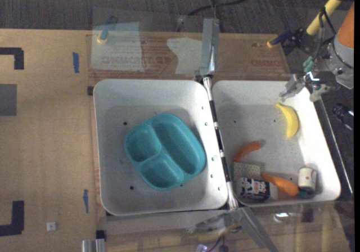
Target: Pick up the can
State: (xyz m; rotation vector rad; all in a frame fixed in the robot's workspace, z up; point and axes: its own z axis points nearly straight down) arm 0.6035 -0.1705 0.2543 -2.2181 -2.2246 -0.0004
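1. While the gripper (pixel 301 85) hangs over the upper right corner of the right bin (pixel 247 99), I see its two fingers spread apart with nothing between them.
2. I find the can (pixel 307 178) at the lower right of that bin, lying on its side close to the right wall. It sits well apart from the gripper, with the banana (pixel 289 120) between them in the frame.
3. My main worry is crowding. A carrot (pixel 281 184) lies just beside the can on its left, its tip touching or nearly so, and a cow-print carton (pixel 254 187) sits further left. A descent slightly off could nip the carrot instead.
4. I also judge the wall a risk: one finger may strike the bin's edge and block the close.
5. Lying down, the can could roll off when touched by one finger first.
6. It looks small, white or pale, with a reddish mark on the end facing the camera and a darker teal patch at its lower end. Finer detail is too blurred for me to read.
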